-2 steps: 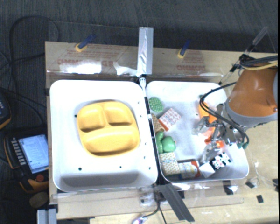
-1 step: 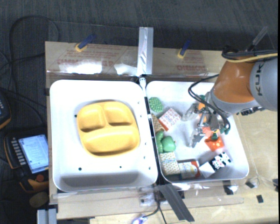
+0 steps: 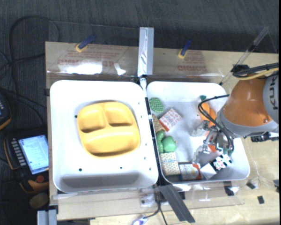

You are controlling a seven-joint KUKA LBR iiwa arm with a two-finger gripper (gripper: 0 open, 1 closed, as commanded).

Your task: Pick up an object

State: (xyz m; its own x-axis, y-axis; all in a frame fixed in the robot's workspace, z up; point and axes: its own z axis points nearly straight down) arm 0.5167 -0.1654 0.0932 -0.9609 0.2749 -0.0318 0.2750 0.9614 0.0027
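My gripper (image 3: 210,150) hangs low in the right bin (image 3: 187,90), toward its front right corner, under the orange wrist band (image 3: 246,106). Just below it lie a small red and white carton (image 3: 189,171) and a black and white dotted piece (image 3: 221,163). Along the bin's left side sit a green ball (image 3: 156,104), a red and white box (image 3: 170,118), a green toy (image 3: 166,142) and a patterned block (image 3: 169,162). An orange item (image 3: 205,111) lies partly hidden behind the arm.
The left bin (image 3: 65,172) holds a yellow divided tray (image 3: 108,128). A metal strip (image 3: 145,50) stands at the divider's far end. Handheld devices (image 3: 28,153) lie on the floor at the left.
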